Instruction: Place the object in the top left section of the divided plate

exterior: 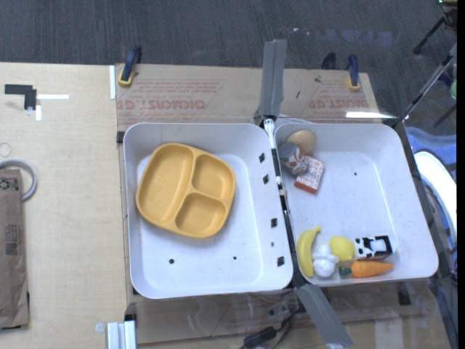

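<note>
A yellow divided plate (186, 189) lies in the left bin (145, 267), with one large section on its left and two smaller ones on its right. The right bin (378, 195) holds the loose objects. At its top left are a tan round item (301, 138), a small grey and red can (291, 158) and a red and white packet (310, 174). Along its front edge lie a banana (306, 249), a white item (324, 265), a lemon (342, 248), a carrot (370, 268) and a black and white toy (373, 246).
A grey divider bar (272, 78) runs down between the bins. Cardboard with blue and yellow clamps (131, 64) lies behind them. A brown paper bag (11, 246) rests on the wooden bench at the far left.
</note>
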